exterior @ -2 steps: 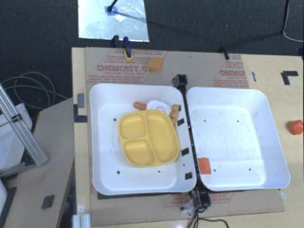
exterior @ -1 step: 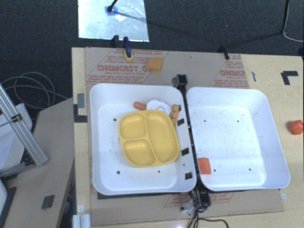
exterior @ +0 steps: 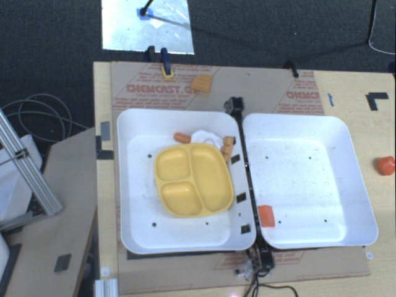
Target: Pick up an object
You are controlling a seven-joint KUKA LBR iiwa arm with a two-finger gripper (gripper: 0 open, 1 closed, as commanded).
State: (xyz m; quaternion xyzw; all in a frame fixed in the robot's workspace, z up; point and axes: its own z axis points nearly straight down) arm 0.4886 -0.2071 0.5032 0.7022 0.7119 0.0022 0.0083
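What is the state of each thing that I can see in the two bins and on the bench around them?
Yellow divided plate: lying flat in the left bin, compartments up.
Small orange piece: lying behind the plate.
White object: partly hidden by the plate.
Orange block: resting in the right bin, near-left corner.
Tan block: on the bench.
Red object: on the bench.

1. I see bright, even overhead light on both white bins (exterior: 297, 184), nearly washing them out.
2. Glare flares off the silver sheet (exterior: 147, 16) up top.
3. Shadows are faint; focus is slightly soft throughout.
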